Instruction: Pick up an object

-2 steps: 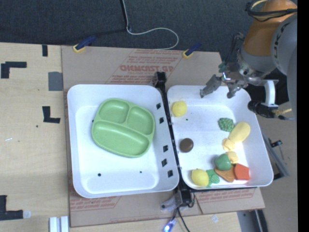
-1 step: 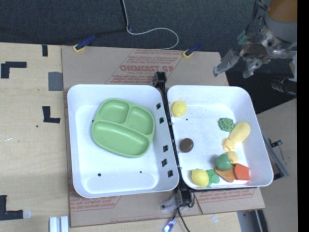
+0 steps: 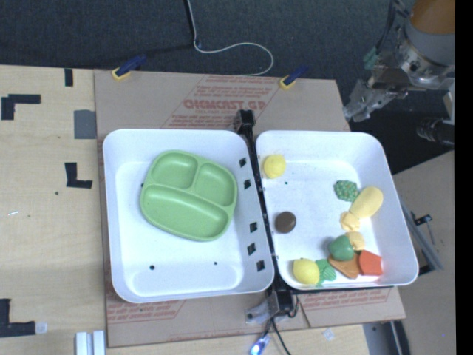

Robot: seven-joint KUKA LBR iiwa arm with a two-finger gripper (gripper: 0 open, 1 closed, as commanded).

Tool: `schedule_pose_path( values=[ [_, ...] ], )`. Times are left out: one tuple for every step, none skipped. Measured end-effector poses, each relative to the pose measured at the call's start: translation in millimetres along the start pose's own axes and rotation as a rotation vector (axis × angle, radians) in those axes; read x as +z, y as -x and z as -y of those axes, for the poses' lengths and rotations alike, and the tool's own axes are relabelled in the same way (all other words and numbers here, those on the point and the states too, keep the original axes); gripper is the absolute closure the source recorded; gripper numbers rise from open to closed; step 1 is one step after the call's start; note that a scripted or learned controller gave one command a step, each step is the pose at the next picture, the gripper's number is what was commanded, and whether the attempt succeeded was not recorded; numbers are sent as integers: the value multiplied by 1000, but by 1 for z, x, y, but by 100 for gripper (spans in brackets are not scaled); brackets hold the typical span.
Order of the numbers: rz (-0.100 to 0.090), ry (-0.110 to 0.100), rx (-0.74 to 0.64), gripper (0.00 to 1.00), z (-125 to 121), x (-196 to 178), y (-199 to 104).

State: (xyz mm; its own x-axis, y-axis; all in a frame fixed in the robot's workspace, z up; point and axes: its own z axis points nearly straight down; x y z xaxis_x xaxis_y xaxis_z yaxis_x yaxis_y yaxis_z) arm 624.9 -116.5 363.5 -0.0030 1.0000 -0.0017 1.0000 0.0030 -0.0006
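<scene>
The right bin (image 3: 384,154) holds several toy foods: a yellow ball (image 3: 274,166) near its back left, a brown disc (image 3: 285,221), a bumpy green piece (image 3: 344,190), a pale yellow piece (image 3: 366,204), a lemon (image 3: 306,271), a green pepper (image 3: 341,247) and a red-orange block (image 3: 370,263). My gripper (image 3: 361,103) hangs outside the bins, above the dark floor beyond the right bin's back right corner. Its fingers stand open with nothing between them.
The left bin (image 3: 126,265) carries a green divided plate (image 3: 189,194). Black clips run along the wall between the two bins (image 3: 255,220). A white cable (image 3: 222,49) lies on the dark floor behind the cardboard sheet.
</scene>
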Motion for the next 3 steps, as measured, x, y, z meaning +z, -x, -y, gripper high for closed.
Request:
schedule_pose_path(
  values=[
    [1,13,0,100,17,-117,-6],
    [-1,8,1,100,31,-176,-13],
    [-4,-13,0,100,77,-65,-53]
  ],
)
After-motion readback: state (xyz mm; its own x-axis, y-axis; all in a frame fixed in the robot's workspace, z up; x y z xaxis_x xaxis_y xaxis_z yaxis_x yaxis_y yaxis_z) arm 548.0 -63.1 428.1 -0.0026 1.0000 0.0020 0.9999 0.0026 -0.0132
